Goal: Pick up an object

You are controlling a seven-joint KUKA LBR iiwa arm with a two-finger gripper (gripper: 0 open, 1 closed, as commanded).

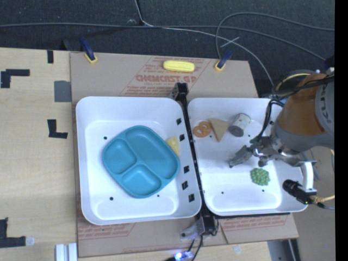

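Green and knobbly, the small round object [260, 176] lies on the floor of the right bin [217, 197], toward its right side and just below the gripper [243, 155]. It is the nearest candidate for the pick. It looks roughly as wide as it is long, so it has no clear long axis and points no particular way; a grasp could close across it from any side.

The gripper hangs over the bin floor beside it, its dark fingers reaching toward the middle of the bin. Whether they are spread or closed I cannot tell, and nothing shows between them.

Farther up the same bin sit a grey cylinder [238, 125] lying on its side with its length running up and to the right, a tan wedge [219, 128] whose narrow end points down, and an orange ring [202, 129] touching the wedge.

The risk, as I judge it, is a miss: the gripper stands off to the upper left of the green object, so a straight descent could close on bare floor. The bumpy round shape could also roll or squirt out of a glancing pinch.

The left bin [87, 145] holds a blue divided tray [140, 161].
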